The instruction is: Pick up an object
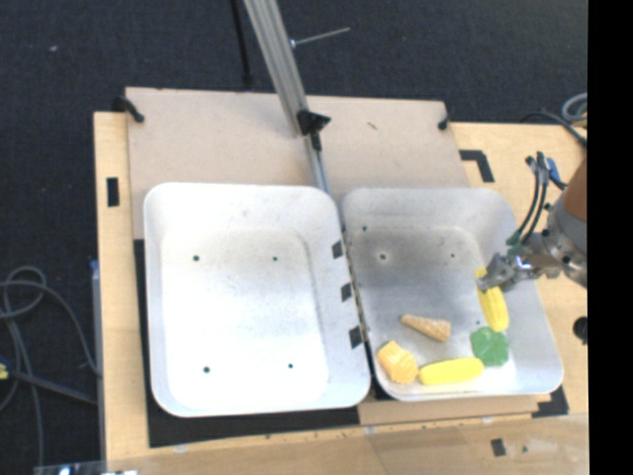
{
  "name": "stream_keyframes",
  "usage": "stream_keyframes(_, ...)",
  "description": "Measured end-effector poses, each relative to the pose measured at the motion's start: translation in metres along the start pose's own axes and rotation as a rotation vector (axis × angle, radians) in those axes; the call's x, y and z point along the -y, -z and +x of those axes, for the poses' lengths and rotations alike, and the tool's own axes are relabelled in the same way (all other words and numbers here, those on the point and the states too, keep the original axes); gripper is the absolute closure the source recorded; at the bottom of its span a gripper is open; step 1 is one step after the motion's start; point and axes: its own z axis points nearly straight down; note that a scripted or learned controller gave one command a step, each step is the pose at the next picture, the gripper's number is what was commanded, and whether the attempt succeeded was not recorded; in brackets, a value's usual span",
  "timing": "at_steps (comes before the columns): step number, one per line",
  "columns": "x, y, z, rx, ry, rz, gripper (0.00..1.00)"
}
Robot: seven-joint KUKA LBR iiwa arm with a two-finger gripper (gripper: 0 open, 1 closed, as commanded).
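Note:
The right bin [415, 226] holds several small things near its front right corner: a tan cone-shaped piece [425, 327], a yellow corn-like chunk [398, 362], a long yellow piece [451, 371], a green lump [490, 346] and an upright yellow piece [495, 307]. My gripper [497, 273] hangs at the bin's right side, just above the upright yellow piece. Nothing is visibly held between its tips.
The left bin [247, 295] sits beside the right one, with a dark divider strip [348, 290] between them. A slanted metal rail [282, 57] rises from behind the bins. Cables [30, 305] lie on the floor at left.

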Motion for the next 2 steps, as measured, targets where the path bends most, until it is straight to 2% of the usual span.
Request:
stream_keyframes(1,-0.002,0.046,-0.002,0.000,0.002,0.000,1.00)
stream_keyframes(2,-0.025,0.053,0.045,-0.004,0.007,0.005,1.00)
